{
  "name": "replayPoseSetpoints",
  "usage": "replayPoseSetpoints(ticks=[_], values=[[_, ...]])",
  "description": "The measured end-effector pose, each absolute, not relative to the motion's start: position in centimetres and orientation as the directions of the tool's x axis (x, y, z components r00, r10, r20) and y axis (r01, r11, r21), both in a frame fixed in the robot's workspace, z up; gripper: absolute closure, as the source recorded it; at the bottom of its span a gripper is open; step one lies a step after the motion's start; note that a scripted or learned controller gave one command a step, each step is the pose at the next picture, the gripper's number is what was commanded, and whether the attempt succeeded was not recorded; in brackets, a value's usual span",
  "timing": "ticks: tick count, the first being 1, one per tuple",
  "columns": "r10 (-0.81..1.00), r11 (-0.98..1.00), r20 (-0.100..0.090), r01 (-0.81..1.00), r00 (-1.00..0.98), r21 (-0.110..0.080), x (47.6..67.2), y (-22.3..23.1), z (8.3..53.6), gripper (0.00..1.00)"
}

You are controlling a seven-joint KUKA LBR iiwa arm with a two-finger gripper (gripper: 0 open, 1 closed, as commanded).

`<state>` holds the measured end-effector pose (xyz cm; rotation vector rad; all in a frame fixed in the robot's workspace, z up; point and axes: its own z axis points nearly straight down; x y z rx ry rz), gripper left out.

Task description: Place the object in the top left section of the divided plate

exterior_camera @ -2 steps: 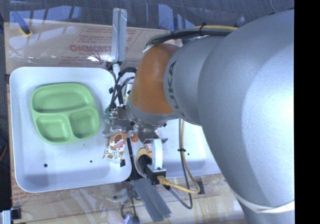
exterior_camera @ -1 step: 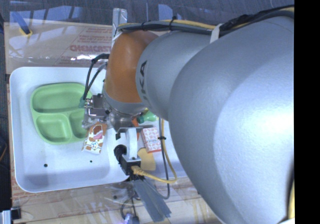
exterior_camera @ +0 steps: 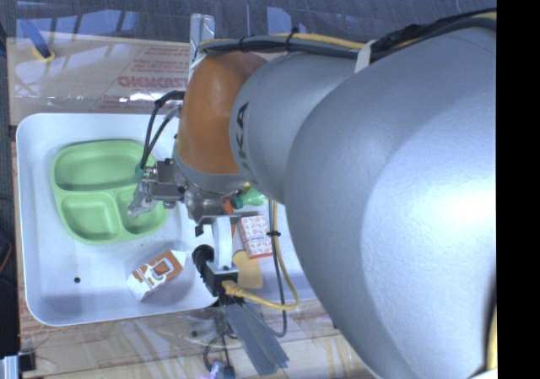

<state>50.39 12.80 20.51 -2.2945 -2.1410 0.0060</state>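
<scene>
The grey KUKA arm [exterior_camera: 380, 183] is the largest thing here, reaching in from the right, its orange band [exterior_camera: 211, 120] hanging just right of the divided plate. Beneath it the wooden desk [exterior_camera: 126, 343] carries a shallow white bin [exterior_camera: 34, 225], and a clear plastic sheet with red lettering [exterior_camera: 101, 73] lies along the bin's far side. The green divided plate [exterior_camera: 97, 187] rests in the far left part of that bin, with one long section and two smaller ones. The pincer [exterior_camera: 139, 200] sits over the plate's right edge; whether it is apart or together I cannot tell. A small white and orange packet [exterior_camera: 159, 272] lies on the bin floor, near the plate's near right corner, apart from it. A red and white carton [exterior_camera: 251, 234] sits further right of the plate, under the wrist.
</scene>
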Motion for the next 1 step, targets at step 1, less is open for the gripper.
replayPoseSetpoints(ticks=[1], values=[[0.894,-0.448,-0.002,0.894,0.448,-0.004,51.89,19.42,28.31,0.0]])
